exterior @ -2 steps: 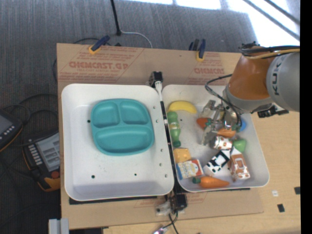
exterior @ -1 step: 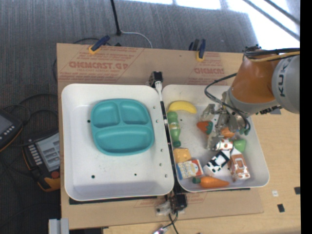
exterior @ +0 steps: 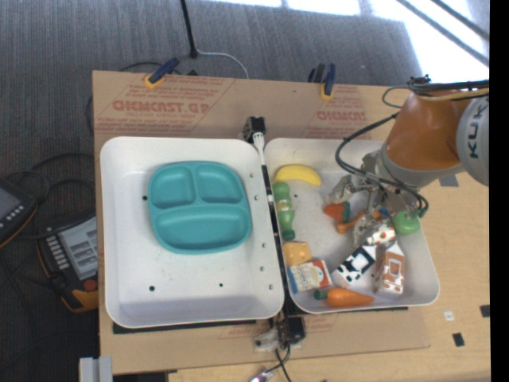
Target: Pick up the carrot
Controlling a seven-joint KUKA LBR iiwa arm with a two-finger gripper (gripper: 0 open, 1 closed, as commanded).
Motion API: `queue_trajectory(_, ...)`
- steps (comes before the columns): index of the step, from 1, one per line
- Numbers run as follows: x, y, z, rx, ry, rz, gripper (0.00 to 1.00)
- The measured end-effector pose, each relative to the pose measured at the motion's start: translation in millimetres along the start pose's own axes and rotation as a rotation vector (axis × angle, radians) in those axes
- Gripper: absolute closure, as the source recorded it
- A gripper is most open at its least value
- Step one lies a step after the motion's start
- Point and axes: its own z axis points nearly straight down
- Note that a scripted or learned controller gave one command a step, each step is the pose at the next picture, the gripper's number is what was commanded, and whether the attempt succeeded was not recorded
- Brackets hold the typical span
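An orange carrot with a green top lies on its side at the front edge of the right bin. My gripper hangs low over the middle of that bin, well behind the carrot and not touching it. Right under the gripper's left side lie a small red-orange piece and a thin orange piece; what they are is unclear. The orange-banded wrist hides part of the bin's back right.
The right bin also holds a banana, a green bottle, a yellow-orange block, a small carton, a black-and-white toy, a white-orange box and a green piece. A teal divided plate sits in the left bin.
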Motion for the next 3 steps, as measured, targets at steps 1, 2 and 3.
queue_trajectory(1, -33.7, 45.9, -34.6, -0.003, 0.010, -0.154, 0.00)
queue_trajectory(2, -44.3, 66.9, -36.8, -0.005, 0.011, -0.377, 0.00)
queue_trajectory(3, -72.8, 46.1, -9.8, -0.004, 0.010, -0.238, 0.00)
